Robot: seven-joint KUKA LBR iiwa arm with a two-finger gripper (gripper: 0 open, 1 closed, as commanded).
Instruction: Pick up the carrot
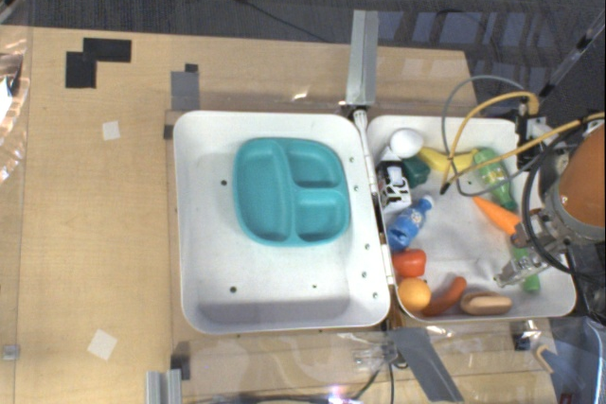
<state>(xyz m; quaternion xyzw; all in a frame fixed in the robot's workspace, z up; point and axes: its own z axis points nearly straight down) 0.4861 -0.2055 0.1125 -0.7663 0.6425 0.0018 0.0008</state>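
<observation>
The carrot (497, 213), a small orange cone, lies in the right bin (445, 246) near its right side and points up-left. My gripper (518, 270) hangs low over the bin's right front corner, just below and to the right of the carrot. It stands beside a small green piece (531, 281). The carrot lies free on the bin floor, apart from the gripper. The arm's orange band (579, 192) sits above and to the right, with cables looping over the bin.
The right bin also holds a white ball (405, 143), a yellow toy (437, 164), a green bottle (492, 167), a blue bottle (409, 222), a red piece (409, 262), an orange (414, 294), a sausage (445, 295) and a bun (485, 303). A teal divided plate (292, 190) lies in the left bin (204, 232).
</observation>
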